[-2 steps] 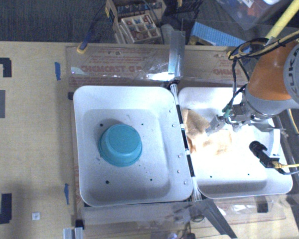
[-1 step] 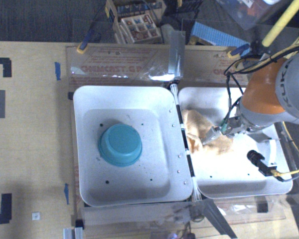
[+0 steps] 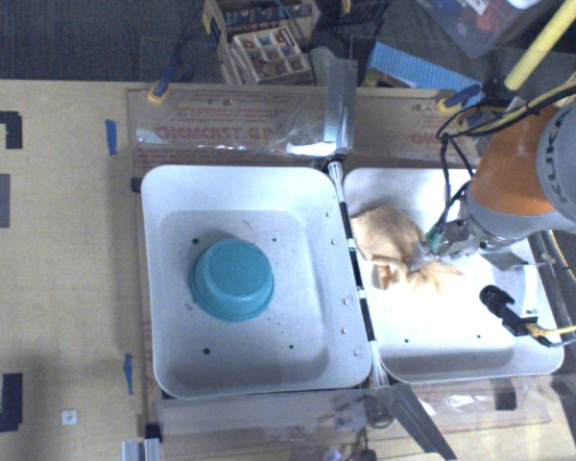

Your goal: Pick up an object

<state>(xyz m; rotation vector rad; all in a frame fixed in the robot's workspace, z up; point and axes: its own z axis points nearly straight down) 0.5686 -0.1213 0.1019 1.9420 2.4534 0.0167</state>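
Left bin (image 3: 163, 200): a teal bowl (image 3: 232, 279), upside down, left of centre.
Right bin (image 3: 461, 339): a tan cloth (image 3: 389, 241), crumpled against the left wall.
My gripper (image 3: 434, 248): down on the cloth's right edge; whether I'm clenched or released, I cannot tell.

The left bin (image 3: 173, 209) and the right bin (image 3: 461, 334) are plain white, the left one flecked with a few small dark specks. A teal-blue bowl (image 3: 232, 279) sits in the left bin. A pale tan cloth (image 3: 389, 243) lies in the right bin. The arm (image 3: 547, 176) is grey with an orange band. The bench (image 3: 58, 286) is light tan wood with black corner marks and short blue tape strips.
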